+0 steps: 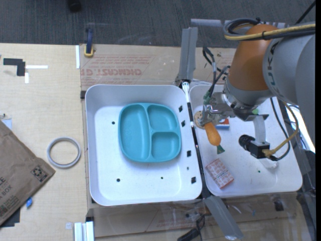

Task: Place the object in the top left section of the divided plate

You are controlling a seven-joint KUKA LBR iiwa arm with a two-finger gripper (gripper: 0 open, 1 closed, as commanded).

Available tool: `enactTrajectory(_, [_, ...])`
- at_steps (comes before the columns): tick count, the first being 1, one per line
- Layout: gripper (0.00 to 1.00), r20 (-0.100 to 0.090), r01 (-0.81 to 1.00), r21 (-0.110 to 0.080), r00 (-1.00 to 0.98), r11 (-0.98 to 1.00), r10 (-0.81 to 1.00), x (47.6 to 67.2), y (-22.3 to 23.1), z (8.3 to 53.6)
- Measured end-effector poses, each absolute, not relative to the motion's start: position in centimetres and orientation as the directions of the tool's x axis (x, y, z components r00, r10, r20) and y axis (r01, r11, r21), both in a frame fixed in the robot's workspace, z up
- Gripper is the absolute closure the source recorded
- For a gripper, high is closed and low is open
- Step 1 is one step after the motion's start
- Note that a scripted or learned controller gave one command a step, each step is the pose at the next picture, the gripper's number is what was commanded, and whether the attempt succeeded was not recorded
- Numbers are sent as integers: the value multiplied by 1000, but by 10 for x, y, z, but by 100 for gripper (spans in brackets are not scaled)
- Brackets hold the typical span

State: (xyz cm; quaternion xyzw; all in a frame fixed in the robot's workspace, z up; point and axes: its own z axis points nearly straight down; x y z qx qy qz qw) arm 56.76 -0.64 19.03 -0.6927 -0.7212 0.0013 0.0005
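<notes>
Nearest, by the right bin's [281, 185] front edge, lies a small red-and-white packet [219, 172]. Just beyond it an orange carrot-like object [212, 133] hangs from the gripper [205, 117], pinched at its top end between the closed fingers, close to the wall shared with the left bin [100, 185]. The divided plate [149, 132] sits in that bin's middle with bare floor all round. A good carry lifts the dangling tip clear of the wall, then travels toward the plate's far-left section.

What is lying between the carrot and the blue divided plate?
In the camera view, the bin walls separate the carrot from the plate.
</notes>
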Motion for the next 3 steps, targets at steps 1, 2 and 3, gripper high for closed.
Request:
enactTrajectory(1, [100,-3,982,-3,187,-187,982,604,84,190])
enactTrajectory(2, [0,-4,982,-3,187,-187,982,604,84,190])
enactTrajectory(3, [0,3,967,4,254,-254,967,598,103,138])
